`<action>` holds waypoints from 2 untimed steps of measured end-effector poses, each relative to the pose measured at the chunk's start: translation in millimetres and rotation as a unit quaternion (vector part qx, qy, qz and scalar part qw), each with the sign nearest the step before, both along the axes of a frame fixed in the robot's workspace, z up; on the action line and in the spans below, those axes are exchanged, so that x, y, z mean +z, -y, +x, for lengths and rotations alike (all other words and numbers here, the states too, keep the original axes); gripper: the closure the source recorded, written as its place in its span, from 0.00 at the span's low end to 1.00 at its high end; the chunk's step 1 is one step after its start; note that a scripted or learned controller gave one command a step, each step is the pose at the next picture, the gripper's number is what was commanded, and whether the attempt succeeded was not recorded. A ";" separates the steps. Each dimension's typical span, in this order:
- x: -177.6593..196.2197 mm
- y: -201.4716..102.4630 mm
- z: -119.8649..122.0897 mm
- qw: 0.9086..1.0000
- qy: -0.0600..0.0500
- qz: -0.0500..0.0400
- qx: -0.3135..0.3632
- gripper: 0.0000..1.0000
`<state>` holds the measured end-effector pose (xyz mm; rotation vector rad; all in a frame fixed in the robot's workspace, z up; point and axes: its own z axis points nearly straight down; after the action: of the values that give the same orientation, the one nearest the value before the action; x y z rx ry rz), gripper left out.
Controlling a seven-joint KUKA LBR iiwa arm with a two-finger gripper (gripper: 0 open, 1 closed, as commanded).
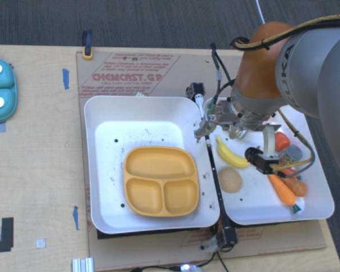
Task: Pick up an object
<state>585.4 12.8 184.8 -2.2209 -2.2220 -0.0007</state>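
Fingers (203,130) of the gripper (220,131) stood spread, pinching nothing, poised over the right bin (252,205) and seemingly set to straddle the banana (232,154) lying close by, beside a tan ball (230,181).

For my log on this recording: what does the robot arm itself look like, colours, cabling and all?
A bulky, rounded grey arm with a glossy orange band above the wrist. Thin black cables loop beside the band, and the gripper below is compact bare metal.
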 end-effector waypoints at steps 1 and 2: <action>0.0 0.0 0.0 1.000 0.000 0.000 0.000 0.00; -41.6 107.4 0.0 1.000 -0.001 0.000 -0.001 0.00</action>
<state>585.4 -94.6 143.2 -2.2221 -2.2201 0.0014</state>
